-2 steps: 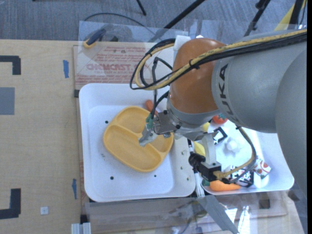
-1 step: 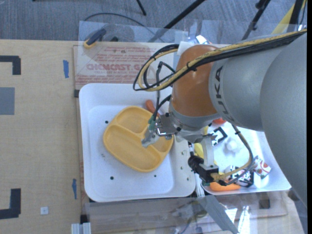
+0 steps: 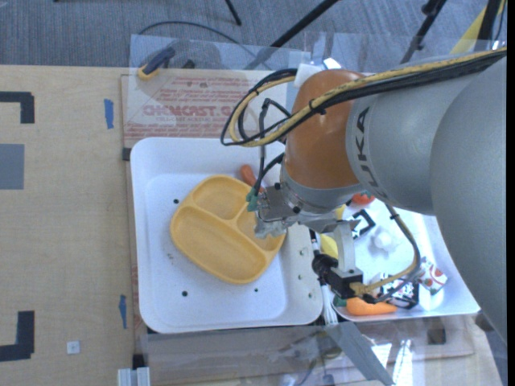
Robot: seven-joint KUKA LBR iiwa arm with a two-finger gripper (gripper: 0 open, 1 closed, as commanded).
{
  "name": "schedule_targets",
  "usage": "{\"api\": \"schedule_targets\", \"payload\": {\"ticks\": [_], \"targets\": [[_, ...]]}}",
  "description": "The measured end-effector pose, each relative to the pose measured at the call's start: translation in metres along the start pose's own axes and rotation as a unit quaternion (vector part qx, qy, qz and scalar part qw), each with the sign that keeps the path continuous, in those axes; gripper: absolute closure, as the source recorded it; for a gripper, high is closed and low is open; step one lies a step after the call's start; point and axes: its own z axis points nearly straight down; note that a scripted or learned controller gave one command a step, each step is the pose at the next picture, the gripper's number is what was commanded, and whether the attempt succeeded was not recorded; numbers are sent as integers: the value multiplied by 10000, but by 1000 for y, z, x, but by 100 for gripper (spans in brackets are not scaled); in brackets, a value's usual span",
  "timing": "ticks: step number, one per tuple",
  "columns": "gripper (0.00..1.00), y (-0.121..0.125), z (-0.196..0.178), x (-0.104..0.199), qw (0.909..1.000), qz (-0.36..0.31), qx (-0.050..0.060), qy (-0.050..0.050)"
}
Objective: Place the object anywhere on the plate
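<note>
Camera view puts the yellow divided plate (image 3: pixel 221 230) in the left white bin (image 3: pixel 153 215), tilted from 10 toward 4 o'clock. My gripper (image 3: pixel 269 223) hangs over the plate's 3 o'clock rim; whether it is clenched or released I cannot tell. An orange object (image 3: pixel 246 172) peeks out at the plate's 1 o'clock edge. I read "UKA" on the grey arm (image 3: pixel 434 143). Red print on the clear sheet (image 3: pixel 193 107) at 12 o'clock is too blurred.

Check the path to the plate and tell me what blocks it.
Nothing visible blocks it. The gripper hangs directly over the right edge of the yellow divided plate in the left bin. A small orange item lies behind the plate, off the path.
</note>
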Motion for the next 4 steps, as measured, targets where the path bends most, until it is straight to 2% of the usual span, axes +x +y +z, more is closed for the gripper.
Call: {"api": "schedule_targets", "payload": {"ticks": [1, 2, 3, 4], "targets": [[0, 0, 0, 0, 10000, 1, 0, 0], [0, -13, 65, -17, 9978, 665, -40, 20], [100, -13, 59, -18, 9977, 683, -22, 8], [100, 46, -9, 20, 9988, 479, -27, 1]]}}
